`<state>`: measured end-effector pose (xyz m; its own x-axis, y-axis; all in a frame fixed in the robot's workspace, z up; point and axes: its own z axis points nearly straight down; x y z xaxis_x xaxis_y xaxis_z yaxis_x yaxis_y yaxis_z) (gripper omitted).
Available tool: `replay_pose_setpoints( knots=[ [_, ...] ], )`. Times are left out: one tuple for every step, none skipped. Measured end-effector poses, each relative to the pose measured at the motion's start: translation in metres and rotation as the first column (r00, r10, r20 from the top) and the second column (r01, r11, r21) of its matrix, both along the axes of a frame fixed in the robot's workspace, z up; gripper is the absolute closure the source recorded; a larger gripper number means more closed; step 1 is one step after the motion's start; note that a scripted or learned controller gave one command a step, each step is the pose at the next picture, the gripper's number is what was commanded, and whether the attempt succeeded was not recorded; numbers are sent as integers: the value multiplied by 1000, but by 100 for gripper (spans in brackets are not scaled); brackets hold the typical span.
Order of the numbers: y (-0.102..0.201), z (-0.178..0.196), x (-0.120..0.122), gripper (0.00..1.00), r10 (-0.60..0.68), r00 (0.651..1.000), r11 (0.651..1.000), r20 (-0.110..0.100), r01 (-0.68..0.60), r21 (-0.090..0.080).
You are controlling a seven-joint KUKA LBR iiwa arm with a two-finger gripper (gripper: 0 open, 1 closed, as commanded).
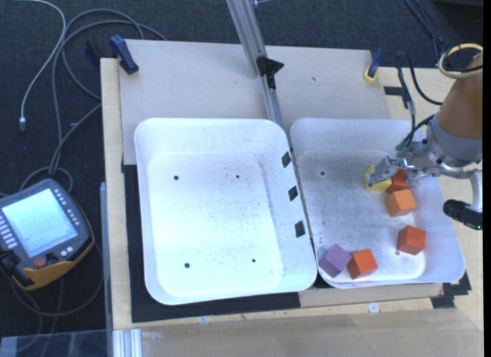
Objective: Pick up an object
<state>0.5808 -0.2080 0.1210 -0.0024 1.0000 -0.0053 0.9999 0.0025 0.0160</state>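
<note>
where the arm enters at three o'clock, the gripper (395, 165) hangs low over the right bin (337, 194); i cannot tell its jaw state; a yellow object (377, 181) and orange block (400, 201) sit partly hidden beneath.

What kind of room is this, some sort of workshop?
Most likely a robotics lab or test bench. A robot arm reaches over two white bins holding coloured blocks, and a handheld control pendant with trailing cables lies on the carpet beside the bench.
</note>
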Motion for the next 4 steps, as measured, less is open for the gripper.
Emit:
replay_pose_setpoints(
  knots=[
    [40, -14, 73, 0, 6, 1000, 1000, 3, -6, 1],
    [67, -21, 16, 0, -2, 1000, 1000, -22, 2, 8],
    [66, -10, 18, 100, -2, 1000, 1000, -16, 2, 7],
    [71, -9, -11, 100, -3, 1000, 1000, -22, 3, 8]
  ],
)
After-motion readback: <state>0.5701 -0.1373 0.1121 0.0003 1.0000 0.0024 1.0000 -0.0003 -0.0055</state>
